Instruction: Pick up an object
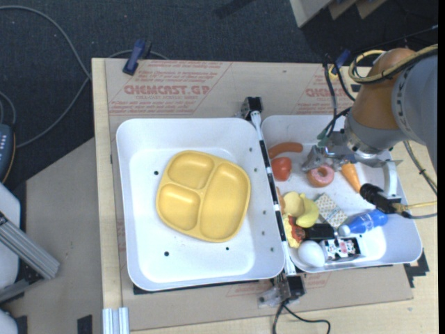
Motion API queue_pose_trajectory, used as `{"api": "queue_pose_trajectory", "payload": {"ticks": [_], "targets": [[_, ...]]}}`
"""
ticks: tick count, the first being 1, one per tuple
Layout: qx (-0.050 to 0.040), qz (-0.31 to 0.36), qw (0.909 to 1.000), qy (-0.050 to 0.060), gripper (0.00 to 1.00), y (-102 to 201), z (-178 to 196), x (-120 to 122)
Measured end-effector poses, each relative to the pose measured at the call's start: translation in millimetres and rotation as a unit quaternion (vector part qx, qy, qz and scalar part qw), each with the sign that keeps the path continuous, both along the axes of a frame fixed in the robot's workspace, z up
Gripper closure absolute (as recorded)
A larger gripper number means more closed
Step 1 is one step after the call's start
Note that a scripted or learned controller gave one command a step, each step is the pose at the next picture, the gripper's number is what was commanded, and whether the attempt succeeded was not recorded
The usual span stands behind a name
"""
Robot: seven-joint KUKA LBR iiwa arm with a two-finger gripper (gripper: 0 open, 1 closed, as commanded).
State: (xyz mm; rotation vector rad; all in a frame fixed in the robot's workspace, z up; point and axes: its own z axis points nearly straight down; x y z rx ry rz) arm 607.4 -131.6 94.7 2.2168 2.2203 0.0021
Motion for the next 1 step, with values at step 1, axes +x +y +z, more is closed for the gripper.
{"api": "queue_pose_trajectory", "payload": {"ticks": [1], "targets": [[0.0014, 0.000, 1.0000, 0.001, 1.00, 61.9, 90.9, 18.6]]}}
